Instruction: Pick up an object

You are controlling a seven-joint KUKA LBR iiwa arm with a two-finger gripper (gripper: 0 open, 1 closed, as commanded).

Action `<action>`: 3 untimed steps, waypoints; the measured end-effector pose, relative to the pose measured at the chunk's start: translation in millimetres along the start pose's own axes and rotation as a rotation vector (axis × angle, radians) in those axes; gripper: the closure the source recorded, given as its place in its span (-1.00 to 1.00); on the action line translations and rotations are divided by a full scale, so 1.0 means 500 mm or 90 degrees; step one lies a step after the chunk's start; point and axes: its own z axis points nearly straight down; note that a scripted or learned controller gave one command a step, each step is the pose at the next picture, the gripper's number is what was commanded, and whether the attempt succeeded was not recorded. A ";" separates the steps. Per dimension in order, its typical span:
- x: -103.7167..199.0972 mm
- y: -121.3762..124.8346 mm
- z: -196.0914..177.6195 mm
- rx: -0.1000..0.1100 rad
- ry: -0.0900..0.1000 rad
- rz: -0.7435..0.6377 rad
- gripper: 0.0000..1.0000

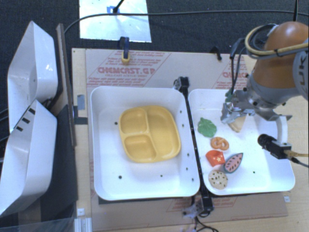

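Note:
Several toy foods lie in the right bin [263,170]: a green leaf [206,127], a pretzel [219,142], a red pepper piece [215,157], a watermelon slice [233,162] and a spotted cookie [217,179]. A tan wedge [237,125] lies at the bin's upper middle. My gripper [232,116] is low over the bin, right at the upper left edge of the tan wedge and partly covering it. Whether it touches the wedge is hidden.
The left bin [104,144] holds a yellow compartment tray [149,132]. A black clamp strip [190,129] runs between the bins. A black cylinder [270,145] on the arm hangs over the right bin's right side. Spare white bins [29,129] stand far left.

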 end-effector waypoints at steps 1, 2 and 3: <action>0.112 -0.031 0.001 0.000 0.000 -0.001 1.00; 0.193 -0.071 0.037 0.001 0.000 0.000 1.00; 0.314 -0.098 0.049 0.000 0.000 -0.001 1.00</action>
